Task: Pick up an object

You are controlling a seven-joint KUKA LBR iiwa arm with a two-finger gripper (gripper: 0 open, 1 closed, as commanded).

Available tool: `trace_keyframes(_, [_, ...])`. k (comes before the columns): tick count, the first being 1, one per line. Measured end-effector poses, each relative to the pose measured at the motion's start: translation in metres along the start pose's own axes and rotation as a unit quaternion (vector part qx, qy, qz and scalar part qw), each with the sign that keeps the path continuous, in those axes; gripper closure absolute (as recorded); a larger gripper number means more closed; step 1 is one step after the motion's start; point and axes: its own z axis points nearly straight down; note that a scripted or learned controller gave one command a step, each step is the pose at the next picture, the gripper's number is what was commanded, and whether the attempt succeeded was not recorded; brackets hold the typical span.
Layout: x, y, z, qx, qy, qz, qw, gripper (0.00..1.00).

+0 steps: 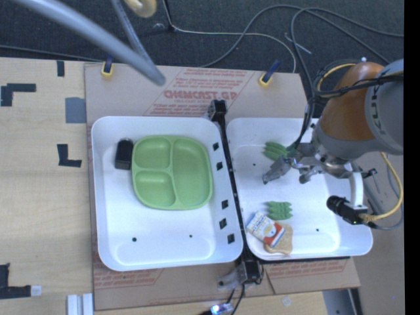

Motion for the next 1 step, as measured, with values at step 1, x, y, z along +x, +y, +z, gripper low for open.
trace_keyframes(1, [-0.0077,-0.0055,0.0601,0.001,0.0,0.0,1.0,0.0])
